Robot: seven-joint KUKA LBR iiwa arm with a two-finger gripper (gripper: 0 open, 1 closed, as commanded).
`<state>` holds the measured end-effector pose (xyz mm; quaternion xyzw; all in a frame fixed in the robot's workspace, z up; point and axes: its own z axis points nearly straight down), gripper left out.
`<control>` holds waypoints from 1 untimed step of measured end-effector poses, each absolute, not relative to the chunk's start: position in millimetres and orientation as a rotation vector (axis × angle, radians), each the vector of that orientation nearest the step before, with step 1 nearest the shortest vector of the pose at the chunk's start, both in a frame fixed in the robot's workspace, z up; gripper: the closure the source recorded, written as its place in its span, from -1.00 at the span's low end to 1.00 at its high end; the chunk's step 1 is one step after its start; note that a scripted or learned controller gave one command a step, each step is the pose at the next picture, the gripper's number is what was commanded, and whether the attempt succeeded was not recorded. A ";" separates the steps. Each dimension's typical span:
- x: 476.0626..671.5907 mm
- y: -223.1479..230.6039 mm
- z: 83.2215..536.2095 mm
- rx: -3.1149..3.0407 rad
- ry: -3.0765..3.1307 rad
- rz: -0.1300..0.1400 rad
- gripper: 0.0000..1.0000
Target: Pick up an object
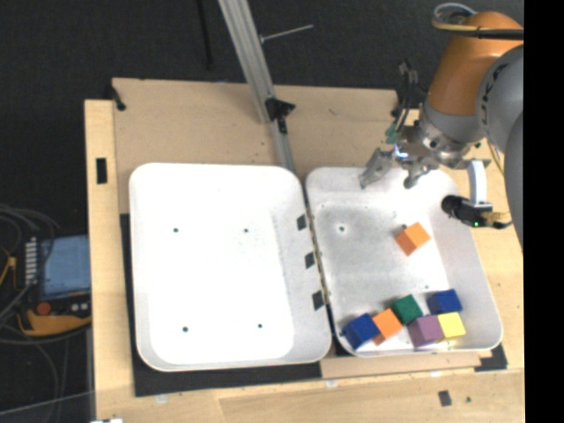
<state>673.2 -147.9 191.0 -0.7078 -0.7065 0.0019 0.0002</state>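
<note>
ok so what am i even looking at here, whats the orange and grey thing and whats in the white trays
One camera, fixed above a wooden bench, looks down at a slant. The grey and orange thing at the right is a robot arm. At its end is a gripper with two fingers, spread open over the far end of the right bin. Nothing sits between the fingers, so it holds nothing.

Two shallow white bins lie side by side. The left bin shows bare white floor. In the right bin, one orange block lies alone near the middle. Along the near edge is a cluster of blocks: blue, orange, green, purple, yellow and another blue.
</note>
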 end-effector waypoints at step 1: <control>674.7 -152.6 129.2 -2.225 -2.216 0.007 -1.00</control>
